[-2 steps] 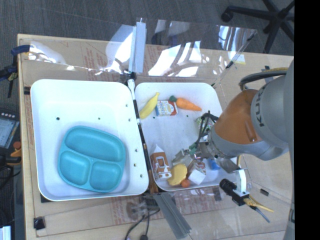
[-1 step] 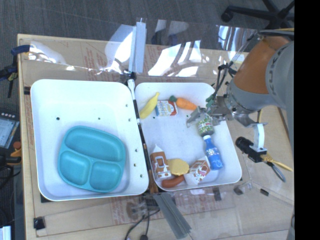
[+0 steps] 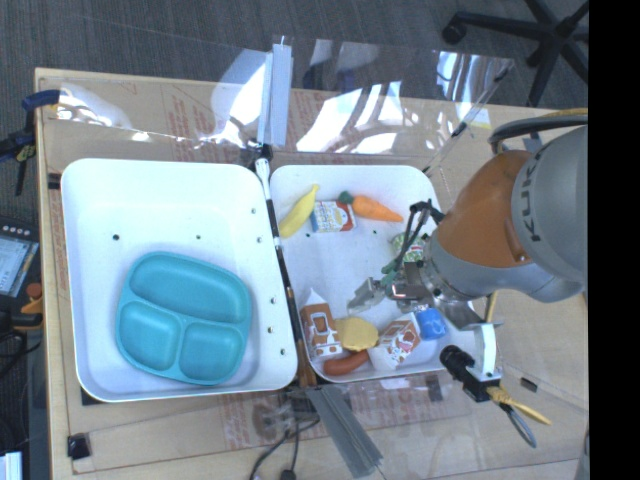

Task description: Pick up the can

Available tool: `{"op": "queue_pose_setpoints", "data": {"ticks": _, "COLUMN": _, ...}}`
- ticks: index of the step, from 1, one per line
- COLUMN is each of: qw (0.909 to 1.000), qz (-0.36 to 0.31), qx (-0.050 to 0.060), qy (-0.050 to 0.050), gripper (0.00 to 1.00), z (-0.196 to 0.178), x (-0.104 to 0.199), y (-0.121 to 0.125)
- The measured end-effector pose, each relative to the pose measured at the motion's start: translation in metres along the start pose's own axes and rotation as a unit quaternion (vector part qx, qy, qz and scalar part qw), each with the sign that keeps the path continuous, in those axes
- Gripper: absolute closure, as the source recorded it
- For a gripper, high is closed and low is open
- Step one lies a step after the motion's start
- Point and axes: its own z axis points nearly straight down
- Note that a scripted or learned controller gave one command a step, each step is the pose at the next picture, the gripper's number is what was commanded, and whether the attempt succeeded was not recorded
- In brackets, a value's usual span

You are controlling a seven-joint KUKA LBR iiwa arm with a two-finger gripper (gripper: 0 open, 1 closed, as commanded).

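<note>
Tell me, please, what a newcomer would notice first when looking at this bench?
Probably the bright blue divided tray, lying alone in the left bin. Next the big grey arm with its orange band reaching in from the right over the right bin, its end effector low above a clutter of toy food: a banana and a carrot at the far end, small cartons near the front.

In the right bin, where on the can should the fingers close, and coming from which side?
Probably across the middle of the can, from straight above. It seems to lie on its side, with its ends toward the banana and the carrot, so only its long flanks look free for fingers.
</note>
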Motion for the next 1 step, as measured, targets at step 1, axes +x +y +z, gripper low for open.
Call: {"op": "queue_pose_setpoints", "data": {"ticks": 1, "qw": 1.0, "qz": -0.003, "qx": -0.002, "qy": 0.0, "gripper": 0.0, "z": 0.064, "x": -0.0207, "y": 0.0053}}
